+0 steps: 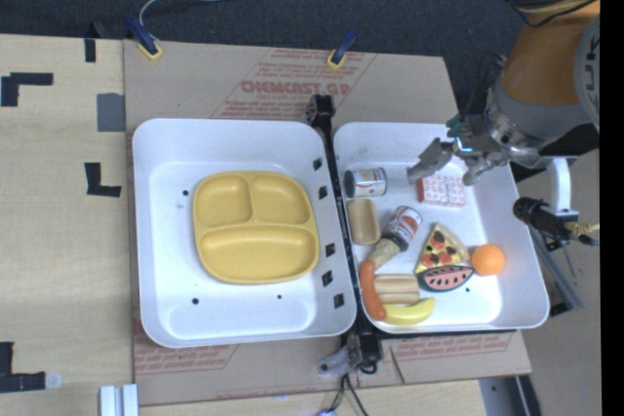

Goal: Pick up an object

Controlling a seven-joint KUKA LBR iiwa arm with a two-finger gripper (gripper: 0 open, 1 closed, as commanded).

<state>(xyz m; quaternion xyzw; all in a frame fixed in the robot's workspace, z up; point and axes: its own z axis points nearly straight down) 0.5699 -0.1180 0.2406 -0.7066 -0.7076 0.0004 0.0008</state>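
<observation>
Presently: hand (450,166), fingers spread and holding nothing, poised over the right bin (522,307), red-dotted packet (446,191) directly beneath.

The bench (58,239) is carrying a cardboard sheet (283,88), and two white bins are sitting on it, left bin (161,239) touching right bin (517,292).
</observation>
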